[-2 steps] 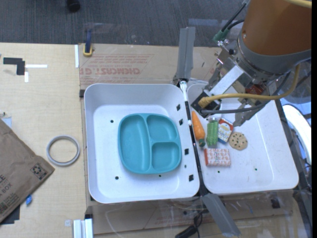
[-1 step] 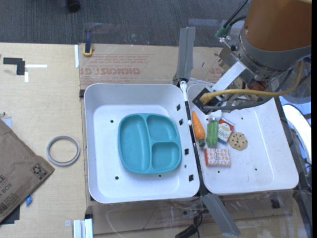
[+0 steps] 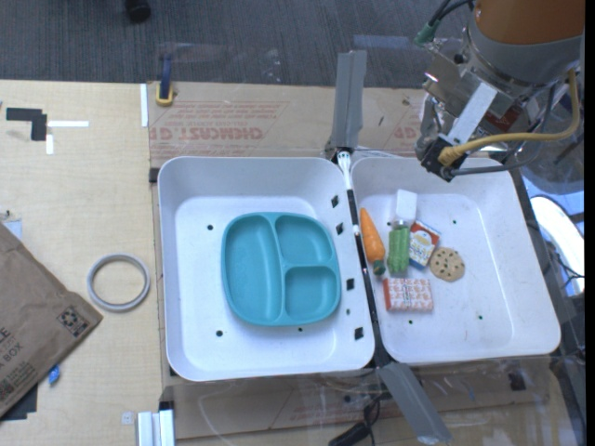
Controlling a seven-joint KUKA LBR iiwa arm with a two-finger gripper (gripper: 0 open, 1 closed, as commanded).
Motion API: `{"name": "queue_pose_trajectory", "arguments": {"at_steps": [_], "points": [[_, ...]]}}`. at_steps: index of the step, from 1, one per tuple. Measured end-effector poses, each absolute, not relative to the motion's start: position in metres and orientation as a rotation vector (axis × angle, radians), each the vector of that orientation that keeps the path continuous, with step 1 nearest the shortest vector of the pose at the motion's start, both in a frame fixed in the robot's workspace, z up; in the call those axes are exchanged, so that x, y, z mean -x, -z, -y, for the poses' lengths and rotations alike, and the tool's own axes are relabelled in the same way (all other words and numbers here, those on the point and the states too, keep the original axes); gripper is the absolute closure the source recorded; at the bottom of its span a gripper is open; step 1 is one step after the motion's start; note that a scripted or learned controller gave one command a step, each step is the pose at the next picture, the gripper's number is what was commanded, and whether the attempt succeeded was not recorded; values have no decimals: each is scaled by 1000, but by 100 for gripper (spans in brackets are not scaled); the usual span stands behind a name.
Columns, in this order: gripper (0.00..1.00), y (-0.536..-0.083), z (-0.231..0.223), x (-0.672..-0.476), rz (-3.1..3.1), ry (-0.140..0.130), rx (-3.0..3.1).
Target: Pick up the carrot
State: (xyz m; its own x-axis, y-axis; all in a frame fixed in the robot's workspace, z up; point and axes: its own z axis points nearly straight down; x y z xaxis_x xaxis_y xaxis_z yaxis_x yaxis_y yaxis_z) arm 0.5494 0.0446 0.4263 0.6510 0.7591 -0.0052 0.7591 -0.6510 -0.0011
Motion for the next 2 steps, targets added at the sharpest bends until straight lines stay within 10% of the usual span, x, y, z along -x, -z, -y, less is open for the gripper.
{"name": "queue_pose_trajectory", "arguments": {"at_steps": [1, 2], "points": [[100, -386, -29, -551, -1360, 11, -2832], [100, -440, 4, -606, -1345, 7, -2839]]}}
